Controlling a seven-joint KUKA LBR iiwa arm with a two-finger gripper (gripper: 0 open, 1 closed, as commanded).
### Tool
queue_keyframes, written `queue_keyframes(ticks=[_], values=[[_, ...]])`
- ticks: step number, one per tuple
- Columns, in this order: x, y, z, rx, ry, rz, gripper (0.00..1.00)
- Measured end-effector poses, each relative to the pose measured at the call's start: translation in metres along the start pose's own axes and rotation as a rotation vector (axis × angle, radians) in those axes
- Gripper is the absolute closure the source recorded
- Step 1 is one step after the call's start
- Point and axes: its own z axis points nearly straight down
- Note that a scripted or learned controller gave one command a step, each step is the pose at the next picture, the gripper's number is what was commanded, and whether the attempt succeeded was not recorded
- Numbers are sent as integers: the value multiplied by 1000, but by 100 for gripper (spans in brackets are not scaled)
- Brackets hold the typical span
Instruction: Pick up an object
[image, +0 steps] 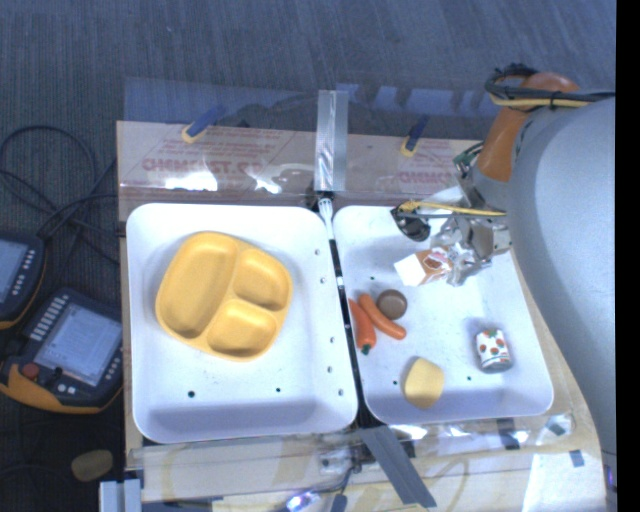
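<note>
The claw (455, 262) sits in the right bin (530, 330), right at a small orange and white packet (428, 266). I cannot tell its state. The packet looks light, thin and crinkly; pinch its edges.

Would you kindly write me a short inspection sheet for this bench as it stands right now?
Surface: two white bins side by side, left bin and right bin.
Job's things: in the right bin, carrots beside a brown round piece, a yellow lump, a small spotted can and a white and orange packet.
Clutter: a yellow divided plate in the left bin.
Grippers: gripper low over the right bin's far end, by the packet; grip unclear.
Cables: black leads on the floor at left.
Surroundings: an orange handheld controller, grey carpet.
</note>
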Motion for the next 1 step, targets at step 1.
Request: queue_keyframes(ticks=[1], values=[[-5,83,-1,-2,-1,5,100]])
